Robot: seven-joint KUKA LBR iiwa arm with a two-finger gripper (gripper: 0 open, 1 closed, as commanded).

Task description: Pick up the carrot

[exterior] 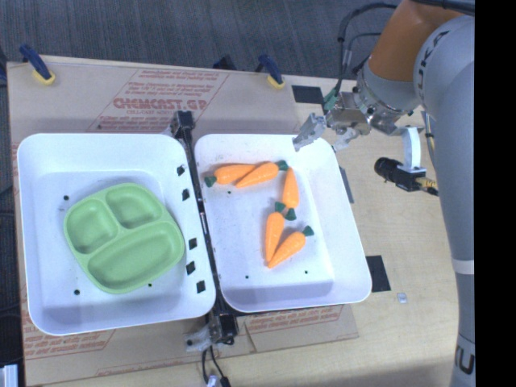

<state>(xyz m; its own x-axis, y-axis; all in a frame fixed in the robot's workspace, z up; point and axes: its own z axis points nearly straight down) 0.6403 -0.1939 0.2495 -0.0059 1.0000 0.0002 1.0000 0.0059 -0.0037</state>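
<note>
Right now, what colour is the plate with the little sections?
Light green. The plate lies in the left bin, seen in the camera view.

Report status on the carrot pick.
Gripper over the right bin's top right corner, fingers open, holding nothing. Five carrots in that bin, nearest below the fingers. Green plate in left bin; nothing blocking.

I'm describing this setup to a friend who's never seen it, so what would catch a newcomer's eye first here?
Probably the five orange carrots scattered in the right white bin, bright against its floor. Next, the green divided plate lying alone in the left white bin. Then the grey arm with its orange band, its gripper hovering above the right bin's far corner, holding nothing.
</note>
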